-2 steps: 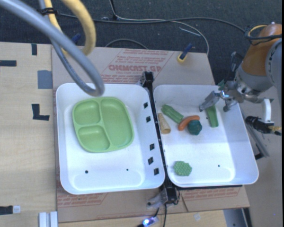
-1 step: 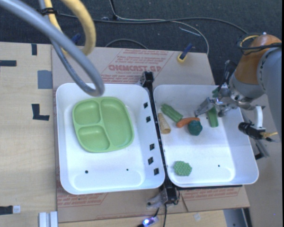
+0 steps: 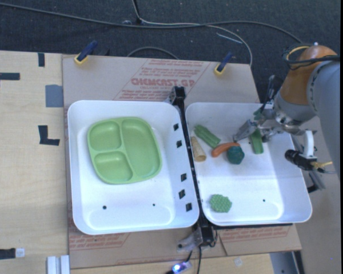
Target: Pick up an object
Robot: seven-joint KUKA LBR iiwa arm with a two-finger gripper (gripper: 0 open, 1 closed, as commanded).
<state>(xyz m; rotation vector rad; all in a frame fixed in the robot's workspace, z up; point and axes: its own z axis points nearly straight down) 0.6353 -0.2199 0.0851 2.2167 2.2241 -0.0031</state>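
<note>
Nearest you, low in the right bin (image 3: 286, 210), a round green knobbly piece (image 3: 220, 202) lies alone on the white floor, well apart from everything else. The left bin (image 3: 80, 198) beside it carries a green divided plate (image 3: 124, 149) in its upper half, with nothing touching it.

Further back in the right bin your candidates crowd together. A beige cylinder (image 3: 198, 150) lies just beside the centre divider, a long green block (image 3: 207, 136) angles above it, and an orange carrot-like piece (image 3: 224, 148) runs into a dark teal lump (image 3: 235, 155), the two touching.

The hand (image 3: 252, 131) sits just right of that cluster, low over the bin near its back wall. A small green piece (image 3: 256, 143) lies right at it, but you cannot tell whether the fingers are around it or only beside it, nor whether they are spread or closed.

Beyond the bins, the cardboard sheet (image 3: 154, 79) covers the surface, clipped by two blue-and-yellow clamps (image 3: 86, 51), with black cables (image 3: 177, 23) trailing behind.
</note>
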